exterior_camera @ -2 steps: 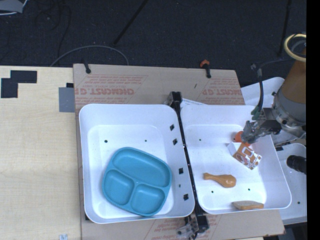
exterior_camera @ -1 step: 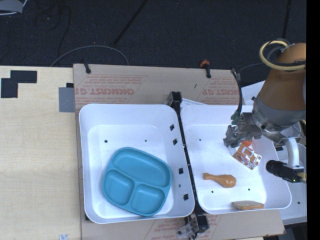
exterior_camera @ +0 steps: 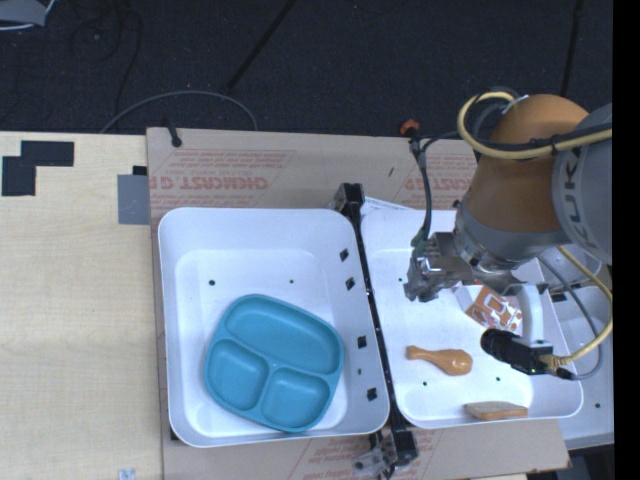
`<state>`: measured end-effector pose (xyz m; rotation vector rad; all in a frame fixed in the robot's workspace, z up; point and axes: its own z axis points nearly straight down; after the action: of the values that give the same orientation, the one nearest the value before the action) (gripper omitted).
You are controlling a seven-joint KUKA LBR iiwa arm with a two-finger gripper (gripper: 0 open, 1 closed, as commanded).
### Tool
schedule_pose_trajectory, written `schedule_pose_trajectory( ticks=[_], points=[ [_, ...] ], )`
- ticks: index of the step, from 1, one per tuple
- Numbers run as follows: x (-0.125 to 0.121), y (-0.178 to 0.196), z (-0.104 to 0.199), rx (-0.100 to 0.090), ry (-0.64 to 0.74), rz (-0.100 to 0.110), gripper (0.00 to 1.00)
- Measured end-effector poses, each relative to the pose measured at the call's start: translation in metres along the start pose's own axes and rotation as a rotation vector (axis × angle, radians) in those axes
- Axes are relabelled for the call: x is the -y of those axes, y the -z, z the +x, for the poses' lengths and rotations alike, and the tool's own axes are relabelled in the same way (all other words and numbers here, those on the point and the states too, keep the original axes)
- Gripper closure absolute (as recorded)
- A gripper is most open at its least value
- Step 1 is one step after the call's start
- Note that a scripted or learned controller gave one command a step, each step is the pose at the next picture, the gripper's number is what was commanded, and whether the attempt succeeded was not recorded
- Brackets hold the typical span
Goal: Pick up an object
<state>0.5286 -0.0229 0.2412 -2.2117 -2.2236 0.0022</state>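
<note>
A pale wooden bench (exterior_camera: 70, 308) meets dark carpet (exterior_camera: 300, 48) beyond. In the right bin (exterior_camera: 400, 388), an orange drumstick toy (exterior_camera: 441, 358) lies left-right, bulb rightward. The end effector (exterior_camera: 425, 280) hovers; its grip cannot be told.

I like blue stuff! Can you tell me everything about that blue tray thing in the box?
The blue tray is a light-blue divided plate that looks like smooth plastic, with rounded corners. It has three sunken sections: one long one along its upper side and two smaller ones below. It lies flat, right way up and turned at a slant, on the floor of the left white bin, toward the near right corner. Nothing rests in it. The gripper is over the other bin, away from it.
</note>
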Motion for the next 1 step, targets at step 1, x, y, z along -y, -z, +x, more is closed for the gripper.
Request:
schedule_pose_trajectory(
  ticks=[1],
  points=[
    [0.0053,0.0043,0.0556,0.000,0.000,-0.001,1.00]
  ],
)
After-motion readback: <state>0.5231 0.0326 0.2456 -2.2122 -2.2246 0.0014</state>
